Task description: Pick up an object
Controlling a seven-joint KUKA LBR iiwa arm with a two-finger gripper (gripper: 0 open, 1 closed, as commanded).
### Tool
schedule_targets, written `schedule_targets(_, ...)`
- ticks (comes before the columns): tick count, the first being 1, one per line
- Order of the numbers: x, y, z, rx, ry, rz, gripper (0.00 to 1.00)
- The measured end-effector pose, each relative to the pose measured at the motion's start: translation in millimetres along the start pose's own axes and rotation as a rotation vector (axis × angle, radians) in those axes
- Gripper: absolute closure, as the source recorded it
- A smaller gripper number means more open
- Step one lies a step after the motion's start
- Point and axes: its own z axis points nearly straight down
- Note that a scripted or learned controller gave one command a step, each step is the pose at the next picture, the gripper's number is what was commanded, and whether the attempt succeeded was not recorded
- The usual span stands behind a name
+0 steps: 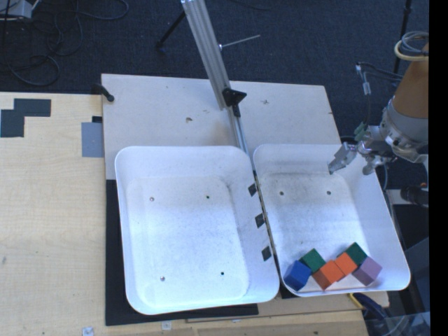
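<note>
Right bin [392, 215], near corner: five small blocks huddled in a row along the front wall. Blue cube [297, 274] at the left end, green cube [313, 260] just behind it, orange cube [332, 270] in the middle, dark green cube [357, 253] and lilac cube [367, 270] at the right end, all touching or nearly so.

Left bin [140, 166]: white, speckled floor.

Far edge of right bin: claw [353, 158], hanging above the back right rim; whether its fingers are spread or pressed together cannot be told, nothing seen pinched.

Key relation: the blocks lie toward the viewer from the claw, well apart, the whole bin floor between; the row's long axis runs left to right.

Beyond: white surface [168, 110], slanted aluminium rail [210, 54].
</note>
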Motion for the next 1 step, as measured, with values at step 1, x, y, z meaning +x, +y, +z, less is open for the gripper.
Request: schedule_targets(1,48.4,46.7,-117.1,-0.013,-0.001,0.000,0.00)
